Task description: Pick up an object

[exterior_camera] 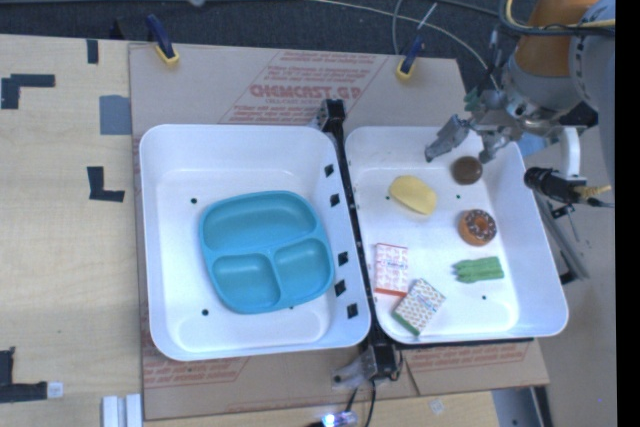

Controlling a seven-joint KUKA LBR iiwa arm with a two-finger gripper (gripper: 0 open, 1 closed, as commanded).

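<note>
1. The left bin (160, 245) holds a big blue plate (265, 250) with three parts.
2. The right bin (535, 305) holds the small things.
3. The arm (560, 25) comes in from 2 o'clock.
4. The gripper (465, 145) hangs at the top of the right bin. Its two fingers are spread apart with nothing between them.
5. A yellow lump (413, 195) lies near the gripper, at 7 o'clock from it.
6. A patterned box (419, 305) and a red and white card (390, 268) lie near the bin's bottom edge.
7. A green toy (478, 269) lies at 6 o'clock from the gripper.
8. A donut (478, 227) sits just above it.
9. A brown ball (466, 170) sits just below the fingers, close by them.
</note>
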